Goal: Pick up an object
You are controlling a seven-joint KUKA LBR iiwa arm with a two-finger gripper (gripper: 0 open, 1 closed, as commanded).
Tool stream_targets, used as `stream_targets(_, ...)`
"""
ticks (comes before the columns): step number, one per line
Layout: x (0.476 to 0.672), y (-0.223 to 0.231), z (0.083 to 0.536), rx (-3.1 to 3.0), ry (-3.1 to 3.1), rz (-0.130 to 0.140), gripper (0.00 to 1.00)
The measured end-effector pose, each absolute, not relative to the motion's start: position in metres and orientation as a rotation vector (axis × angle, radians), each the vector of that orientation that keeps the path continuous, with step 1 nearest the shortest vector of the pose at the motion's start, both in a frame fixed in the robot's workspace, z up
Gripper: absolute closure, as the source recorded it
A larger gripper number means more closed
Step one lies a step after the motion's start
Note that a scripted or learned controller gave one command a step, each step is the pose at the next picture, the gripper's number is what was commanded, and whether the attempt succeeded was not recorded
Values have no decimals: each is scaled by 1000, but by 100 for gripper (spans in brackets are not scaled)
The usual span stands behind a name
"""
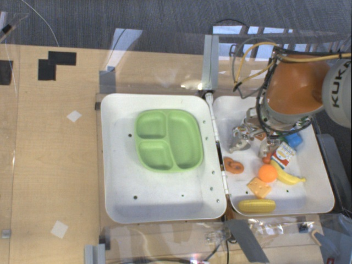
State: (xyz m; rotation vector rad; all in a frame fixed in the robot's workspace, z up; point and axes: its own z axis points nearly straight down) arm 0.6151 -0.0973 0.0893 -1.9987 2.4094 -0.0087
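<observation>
Overhead, the gripper (254,138), fingers spread and holding nothing, hangs mid right bin (324,202), toys crowding its near edge.

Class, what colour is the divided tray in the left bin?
Light green; the tray shows plainly in the camera view.

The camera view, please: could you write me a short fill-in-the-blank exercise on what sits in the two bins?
1. The green divided plate lies in the ____ bin.
2. The plate has ____ compartments.
3. The orange ball lies in the ____ bin.
4. The gripper hangs over the ____ bin.

Missing words: left; three; right; right
</observation>
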Motion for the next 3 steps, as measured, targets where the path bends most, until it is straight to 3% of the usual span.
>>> stream_targets(1,631,-85,89,-1893,2493,-8,0)
stream_targets(2,608,-87,90,-1729,2608,-10,0)
stream_targets(3,614,-89,89,-1199,2890,-8,0)
